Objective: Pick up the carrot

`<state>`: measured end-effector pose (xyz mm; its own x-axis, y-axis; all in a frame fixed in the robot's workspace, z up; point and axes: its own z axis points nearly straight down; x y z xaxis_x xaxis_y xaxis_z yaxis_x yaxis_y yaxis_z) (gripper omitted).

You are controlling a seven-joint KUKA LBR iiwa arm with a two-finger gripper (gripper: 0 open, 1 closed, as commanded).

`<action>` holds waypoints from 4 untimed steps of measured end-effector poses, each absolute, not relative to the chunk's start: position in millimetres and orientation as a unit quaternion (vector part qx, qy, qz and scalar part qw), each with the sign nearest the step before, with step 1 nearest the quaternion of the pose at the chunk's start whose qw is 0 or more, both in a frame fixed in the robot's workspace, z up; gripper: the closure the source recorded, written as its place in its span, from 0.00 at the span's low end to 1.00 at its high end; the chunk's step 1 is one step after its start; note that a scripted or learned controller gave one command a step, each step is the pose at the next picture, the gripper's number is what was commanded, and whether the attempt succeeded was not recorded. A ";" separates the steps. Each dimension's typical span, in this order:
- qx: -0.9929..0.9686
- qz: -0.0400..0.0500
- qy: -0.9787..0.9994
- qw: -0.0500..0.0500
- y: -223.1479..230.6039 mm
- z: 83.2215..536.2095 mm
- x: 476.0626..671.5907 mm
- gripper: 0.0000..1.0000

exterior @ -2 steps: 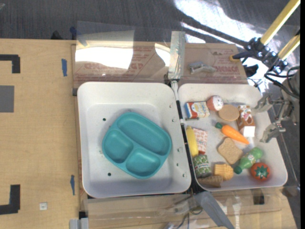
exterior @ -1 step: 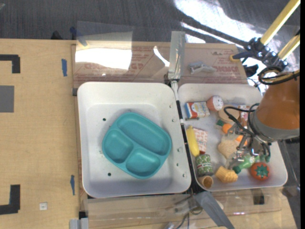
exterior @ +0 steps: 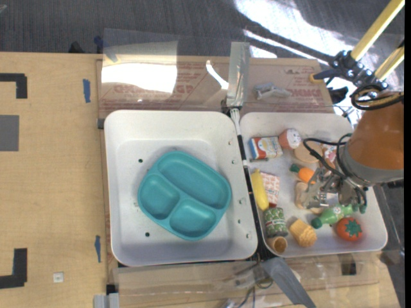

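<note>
Right, gripper (exterior: 324, 191) is low in the right bin (exterior: 379, 236), mid-right of frame, just beside the carrot (exterior: 304, 172) lying among toy food, likely lining up a grasp. Jaw state: cannot tell. Teal tray (exterior: 184, 194) sits in the left bin (exterior: 122, 133).

Two white bins (exterior: 122, 172) sit on a tan bench (exterior: 45, 172); the left one holds a teal tray (exterior: 184, 194). In the right bin lie an orange carrot (exterior: 304, 172), a red tomato (exterior: 350, 229), yellow corn (exterior: 304, 232) and a green bottle (exterior: 331, 216)
</note>
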<state>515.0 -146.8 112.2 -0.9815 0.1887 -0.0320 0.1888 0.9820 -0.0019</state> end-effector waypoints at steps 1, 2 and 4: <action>0.119 0.001 0.993 0.010 -81.1 247.8 525.6 1.00; 0.047 0.000 0.999 0.006 -127.5 97.6 515.5 1.00; -0.015 -0.002 1.000 0.009 -104.8 359.4 528.4 1.00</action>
